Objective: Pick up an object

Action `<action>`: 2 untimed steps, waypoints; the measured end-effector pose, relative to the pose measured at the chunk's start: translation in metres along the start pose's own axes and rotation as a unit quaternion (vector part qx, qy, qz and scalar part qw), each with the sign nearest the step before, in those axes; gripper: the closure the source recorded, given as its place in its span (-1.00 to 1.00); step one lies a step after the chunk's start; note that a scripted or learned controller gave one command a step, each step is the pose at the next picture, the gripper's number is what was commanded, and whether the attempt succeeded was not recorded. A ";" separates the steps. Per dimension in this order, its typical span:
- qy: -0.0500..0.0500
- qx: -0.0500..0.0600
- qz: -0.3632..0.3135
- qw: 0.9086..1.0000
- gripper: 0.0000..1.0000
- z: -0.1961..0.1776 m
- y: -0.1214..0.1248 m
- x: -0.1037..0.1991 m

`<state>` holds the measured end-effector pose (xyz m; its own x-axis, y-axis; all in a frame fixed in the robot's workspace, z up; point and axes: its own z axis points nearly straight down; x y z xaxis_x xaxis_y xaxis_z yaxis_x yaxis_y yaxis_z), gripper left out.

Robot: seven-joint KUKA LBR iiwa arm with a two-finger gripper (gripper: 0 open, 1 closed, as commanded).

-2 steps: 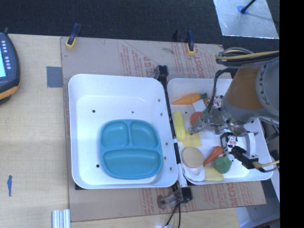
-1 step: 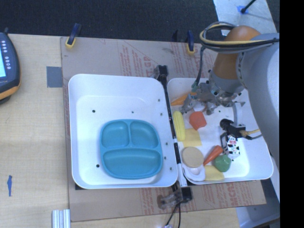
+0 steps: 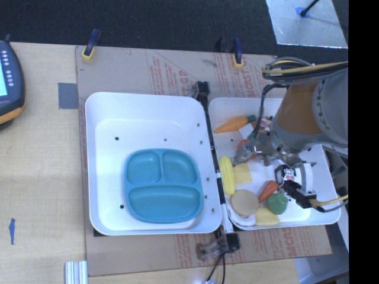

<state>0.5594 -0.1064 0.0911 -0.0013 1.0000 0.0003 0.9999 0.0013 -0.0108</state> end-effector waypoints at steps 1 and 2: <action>0.000 0.004 0.000 1.000 -1.00 -0.001 0.065 0.011; 0.000 -0.002 -0.001 1.000 -1.00 -0.001 0.028 0.008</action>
<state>0.5875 -0.0983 0.0914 -0.0029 1.0000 0.0000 1.0000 0.0029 -0.0075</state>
